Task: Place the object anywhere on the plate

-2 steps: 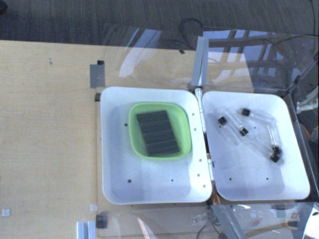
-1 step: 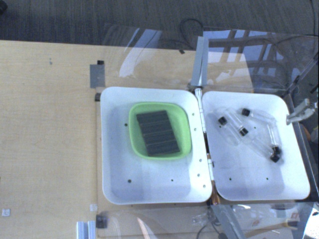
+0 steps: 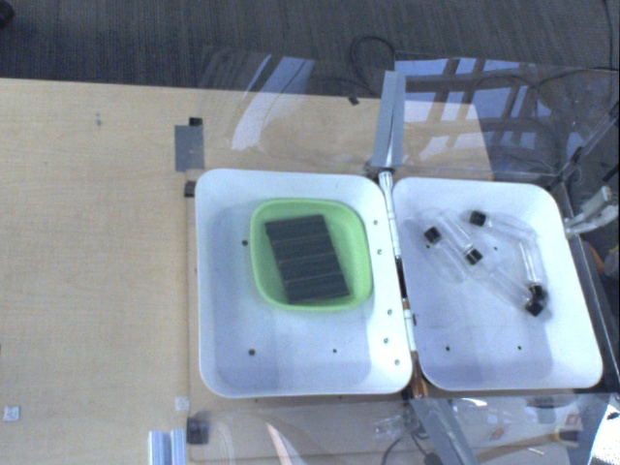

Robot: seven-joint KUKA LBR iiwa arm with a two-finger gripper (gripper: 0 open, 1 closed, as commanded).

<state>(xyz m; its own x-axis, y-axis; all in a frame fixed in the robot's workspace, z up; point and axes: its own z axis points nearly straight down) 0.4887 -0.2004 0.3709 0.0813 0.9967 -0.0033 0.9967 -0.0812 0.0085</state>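
Note:
A green square plate [image 3: 360, 250] sits in the left white bin [image 3: 291, 361], toward its upper middle. A dark grey ribbed rectangular block [image 3: 307, 258] lies flat on the plate, covering most of its middle. In the right white bin [image 3: 484, 356] lie several clear plastic tubes with black caps [image 3: 473, 254], spread across its upper half, one of them near the right wall [image 3: 533, 277].
A grey metal bar [image 3: 389, 129] runs up from the gap between the two bins. A small grey bracket [image 3: 189, 146] is fixed to the wooden bench at the upper left of the left bin. Cables lie at the right edge of the bench.

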